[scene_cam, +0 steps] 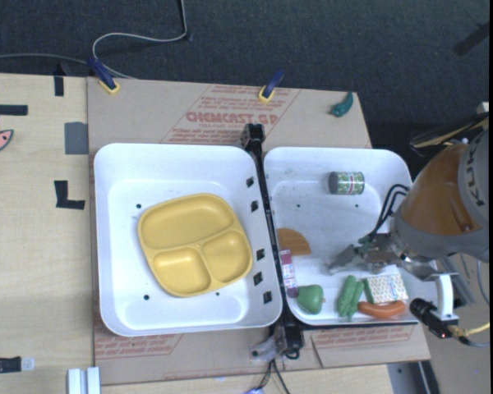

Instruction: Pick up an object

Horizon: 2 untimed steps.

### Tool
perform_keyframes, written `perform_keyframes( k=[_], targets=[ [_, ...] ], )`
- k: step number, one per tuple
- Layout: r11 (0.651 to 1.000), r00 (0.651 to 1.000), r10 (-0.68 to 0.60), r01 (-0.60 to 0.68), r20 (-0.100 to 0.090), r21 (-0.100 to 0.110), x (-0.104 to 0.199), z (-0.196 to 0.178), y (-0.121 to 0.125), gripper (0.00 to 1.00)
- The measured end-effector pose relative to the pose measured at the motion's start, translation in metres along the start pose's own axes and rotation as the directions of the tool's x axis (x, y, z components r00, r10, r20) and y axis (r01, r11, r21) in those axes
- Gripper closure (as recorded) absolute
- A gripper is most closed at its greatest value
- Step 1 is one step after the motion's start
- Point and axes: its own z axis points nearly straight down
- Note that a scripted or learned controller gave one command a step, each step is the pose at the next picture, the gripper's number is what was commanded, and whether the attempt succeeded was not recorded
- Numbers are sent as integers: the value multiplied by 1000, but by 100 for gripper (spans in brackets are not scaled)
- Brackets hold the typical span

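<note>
The tool [345,259] hangs low in the right bin [312,164] — above the cucumber [347,295]; its grip state cannot be told.

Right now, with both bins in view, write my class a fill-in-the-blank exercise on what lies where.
1. The yellow divided plate lies in the ____ bin.
2. The plate has ____ compartments.
3. The small can lies on its ____ near the far wall of the right bin.
4. The gripper is low inside the ____ bin, near the green pepper and the red chilli.

Missing words: left; three; side; right
</note>
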Motion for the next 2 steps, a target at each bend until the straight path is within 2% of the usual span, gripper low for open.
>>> perform_keyframes(
  k=[1, 2],
  targets=[
    [1000, 1000, -2, 2, -2, 5, 48, 4, -1, 0],
    [1000, 1000, -2, 2, -4, 6, 48, -5, -1, 100]
  ],
)
